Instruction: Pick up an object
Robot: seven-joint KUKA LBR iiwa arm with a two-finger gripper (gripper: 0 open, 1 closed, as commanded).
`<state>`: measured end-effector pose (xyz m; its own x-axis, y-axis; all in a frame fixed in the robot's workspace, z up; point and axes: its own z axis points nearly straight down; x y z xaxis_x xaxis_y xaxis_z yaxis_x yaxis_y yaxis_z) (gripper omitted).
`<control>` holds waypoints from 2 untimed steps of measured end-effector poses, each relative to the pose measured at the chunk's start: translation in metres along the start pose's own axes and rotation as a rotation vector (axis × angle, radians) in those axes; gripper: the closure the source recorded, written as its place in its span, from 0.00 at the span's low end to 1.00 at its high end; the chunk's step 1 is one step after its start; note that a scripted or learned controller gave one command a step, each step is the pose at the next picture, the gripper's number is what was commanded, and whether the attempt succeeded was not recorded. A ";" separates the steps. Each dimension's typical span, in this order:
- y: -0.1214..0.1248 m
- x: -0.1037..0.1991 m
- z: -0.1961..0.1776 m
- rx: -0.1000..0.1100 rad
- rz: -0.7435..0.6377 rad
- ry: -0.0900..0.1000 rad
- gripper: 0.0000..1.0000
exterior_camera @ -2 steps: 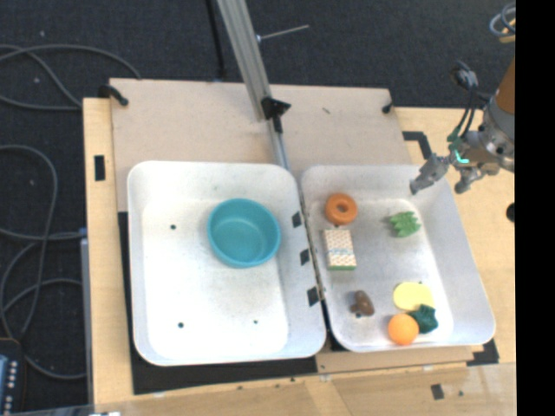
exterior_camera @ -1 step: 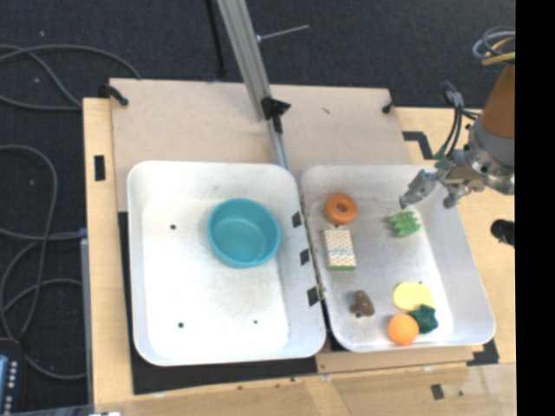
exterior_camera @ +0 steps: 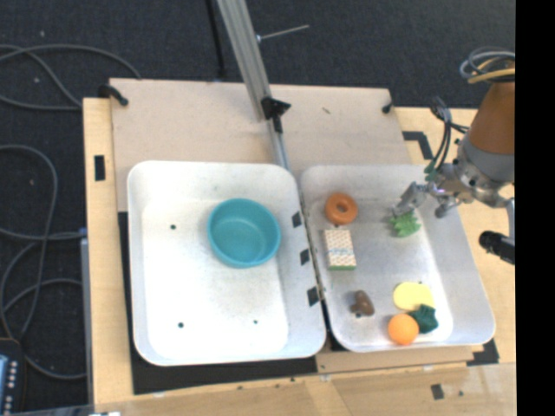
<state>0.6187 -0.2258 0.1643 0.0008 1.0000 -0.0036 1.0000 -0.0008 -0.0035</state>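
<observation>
Two-finger metal gripper (exterior_camera: 406, 211) hangs right over the small green leafy toy (exterior_camera: 404, 225) in the right-hand shallow white bin (exterior_camera: 451, 267), right of the orange ring-shaped doughnut toy (exterior_camera: 341, 208); jaw state unclear.

Even overhead light is washing both white bins (exterior_camera: 156, 232) bright, nearly blowing out their rims, while the dark floor (exterior_camera: 52, 24) is staying dim. Shadows are lying soft and short under the objects. The whole frame is looking slightly soft and grainy.
</observation>
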 end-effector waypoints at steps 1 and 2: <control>0.005 0.006 0.049 -0.001 -0.002 0.000 0.00; 0.007 0.005 0.033 -0.009 -0.003 -0.002 1.00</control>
<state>0.6254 -0.2213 0.1309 -0.0026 1.0000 -0.0051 1.0000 0.0027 0.0053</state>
